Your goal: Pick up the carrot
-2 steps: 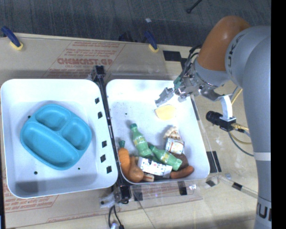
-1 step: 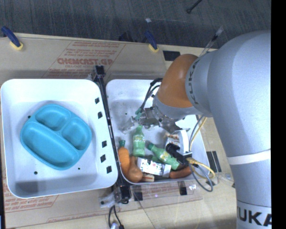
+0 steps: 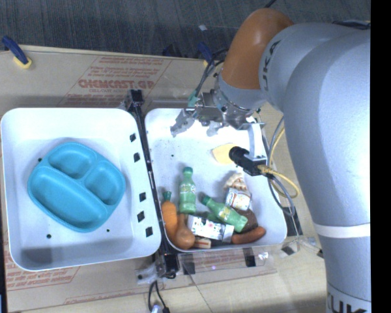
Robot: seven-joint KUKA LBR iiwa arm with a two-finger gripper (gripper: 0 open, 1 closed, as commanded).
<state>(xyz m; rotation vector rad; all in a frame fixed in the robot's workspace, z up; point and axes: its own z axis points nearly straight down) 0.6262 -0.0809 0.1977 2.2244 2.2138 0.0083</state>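
The carrot (image 3: 169,218) is a short orange piece lying against the left wall of the right bin (image 3: 158,128), near its front left corner. A brownish round item (image 3: 183,238) touches its front end. My gripper (image 3: 195,126) hangs over the back of the right bin, well behind the carrot. Its two grey fingers (image 3: 178,125) are spread apart with only white bin floor showing between them. The arm's grey body and orange band cover the bin's far right side.
Two green bottles (image 3: 187,191) (image 3: 225,212), a small printed carton (image 3: 208,228), a brown sausage (image 3: 249,235), a small jar (image 3: 238,198) and a yellow slice (image 3: 221,152) crowd the right bin. A blue divided plate (image 3: 76,184) lies in the left bin (image 3: 16,135).
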